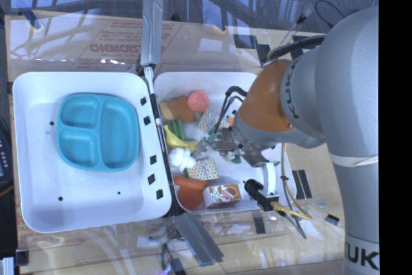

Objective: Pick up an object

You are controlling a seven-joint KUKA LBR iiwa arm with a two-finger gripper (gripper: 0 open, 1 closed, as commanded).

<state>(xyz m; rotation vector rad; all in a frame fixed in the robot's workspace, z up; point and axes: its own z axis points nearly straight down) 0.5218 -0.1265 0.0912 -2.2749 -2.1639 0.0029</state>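
I cannot tell how my jaws stand above the soft, light yellow plastic banana (174,136), best pinched mid-curve.

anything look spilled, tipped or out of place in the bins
Nothing stands out. The blue divided tray lies flat in the left bin, and the toy foods are piled loosely inside the right bin, none over its rim.
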